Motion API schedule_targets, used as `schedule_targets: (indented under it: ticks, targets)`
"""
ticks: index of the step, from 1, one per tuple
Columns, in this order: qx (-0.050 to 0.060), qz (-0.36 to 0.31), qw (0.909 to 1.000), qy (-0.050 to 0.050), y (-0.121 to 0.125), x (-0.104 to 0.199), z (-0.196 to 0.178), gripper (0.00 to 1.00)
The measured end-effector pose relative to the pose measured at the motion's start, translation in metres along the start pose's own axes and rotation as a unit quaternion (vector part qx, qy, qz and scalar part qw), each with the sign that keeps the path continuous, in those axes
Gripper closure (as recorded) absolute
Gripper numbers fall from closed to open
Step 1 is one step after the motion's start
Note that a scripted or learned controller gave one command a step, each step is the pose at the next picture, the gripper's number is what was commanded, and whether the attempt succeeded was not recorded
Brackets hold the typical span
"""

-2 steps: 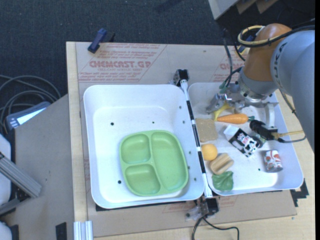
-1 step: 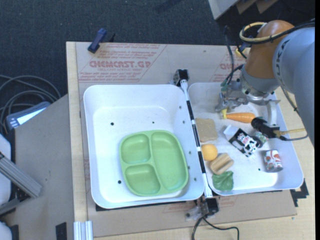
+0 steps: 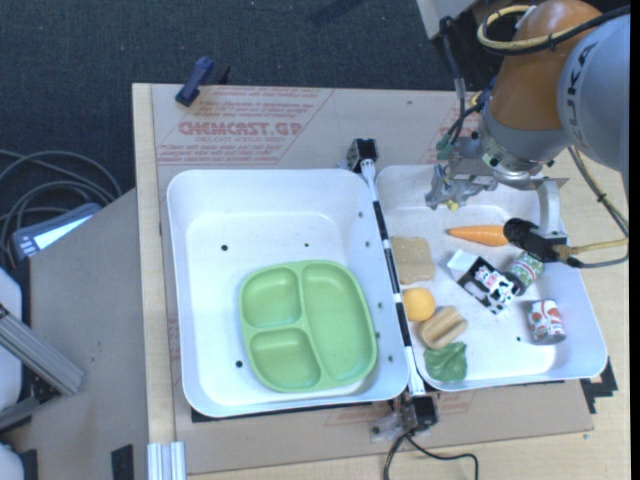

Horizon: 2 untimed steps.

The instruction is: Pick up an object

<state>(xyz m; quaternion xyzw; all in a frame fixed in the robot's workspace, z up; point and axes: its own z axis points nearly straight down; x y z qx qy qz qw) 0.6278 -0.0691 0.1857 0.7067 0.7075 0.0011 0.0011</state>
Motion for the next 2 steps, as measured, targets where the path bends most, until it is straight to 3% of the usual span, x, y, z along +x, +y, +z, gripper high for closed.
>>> schedule_targets:
  ticks: [1, 2]
  targets:
    - [0.0, 0.001, 1.0, -0.001, -0.034, -0.011, -0.059, 1.0]
    - [0.003, 0.0, 1.0, 0.001, -0.049, 0.041, -0.055, 1.0]
